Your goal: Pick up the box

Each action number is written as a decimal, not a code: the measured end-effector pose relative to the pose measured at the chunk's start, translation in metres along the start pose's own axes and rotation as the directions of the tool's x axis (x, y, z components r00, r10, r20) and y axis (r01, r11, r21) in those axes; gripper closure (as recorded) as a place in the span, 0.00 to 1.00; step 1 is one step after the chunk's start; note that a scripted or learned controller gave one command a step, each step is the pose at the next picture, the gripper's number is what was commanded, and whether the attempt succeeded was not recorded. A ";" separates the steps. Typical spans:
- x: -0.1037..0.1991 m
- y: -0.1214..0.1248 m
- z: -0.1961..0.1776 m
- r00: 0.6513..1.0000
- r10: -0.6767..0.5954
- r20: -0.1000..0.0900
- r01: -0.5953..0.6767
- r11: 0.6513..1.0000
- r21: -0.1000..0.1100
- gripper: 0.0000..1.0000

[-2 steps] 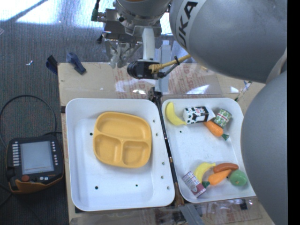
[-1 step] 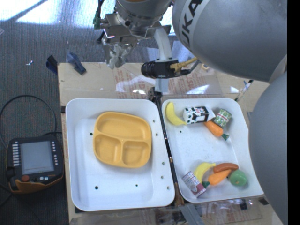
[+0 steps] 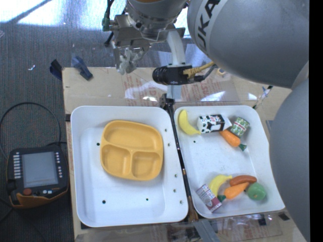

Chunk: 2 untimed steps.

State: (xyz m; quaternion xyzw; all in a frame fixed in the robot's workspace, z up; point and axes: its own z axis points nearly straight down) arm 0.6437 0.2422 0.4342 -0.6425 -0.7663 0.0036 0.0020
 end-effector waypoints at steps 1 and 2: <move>0.000 0.000 0.000 1.000 -0.009 0.001 0.009 1.000 0.000 1.00; -0.003 0.000 0.000 1.000 0.002 0.000 -0.002 1.000 0.001 1.00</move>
